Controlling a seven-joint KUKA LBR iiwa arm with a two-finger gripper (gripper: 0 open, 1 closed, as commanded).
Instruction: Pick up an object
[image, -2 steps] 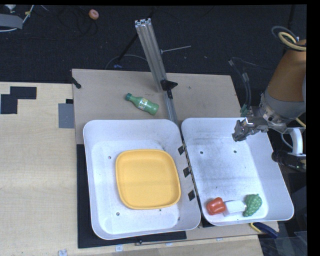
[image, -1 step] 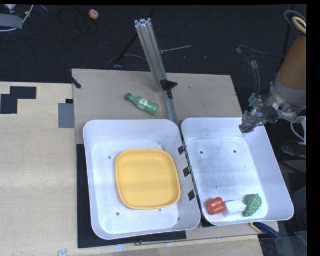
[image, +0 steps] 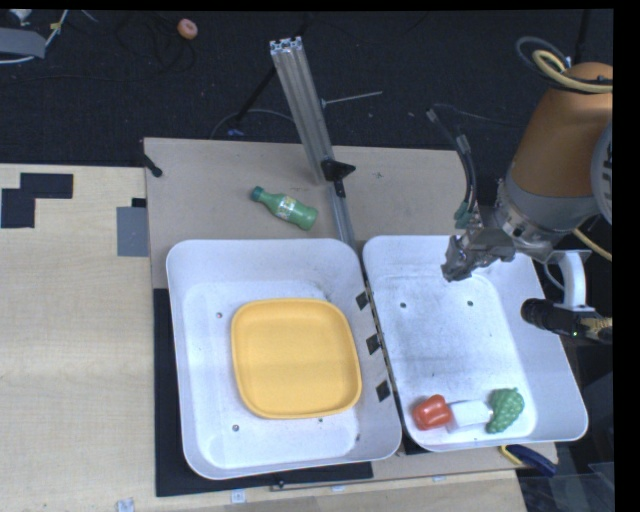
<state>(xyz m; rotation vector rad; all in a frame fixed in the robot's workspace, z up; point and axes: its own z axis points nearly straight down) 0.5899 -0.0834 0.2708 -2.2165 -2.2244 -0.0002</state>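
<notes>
In the right bin, near its front edge, lie a red pepper-like toy, a small white block and a green broccoli-like toy, side by side. My gripper hangs over the far part of the right bin, well away from these three. Nothing shows between its fingers. A yellow square plate lies in the left bin.
A green bottle lies on the bench behind the left bin. A slanted aluminium bar rises behind the bins. Black clips sit on the shared rim between the bins. A black handle juts in at the right.
</notes>
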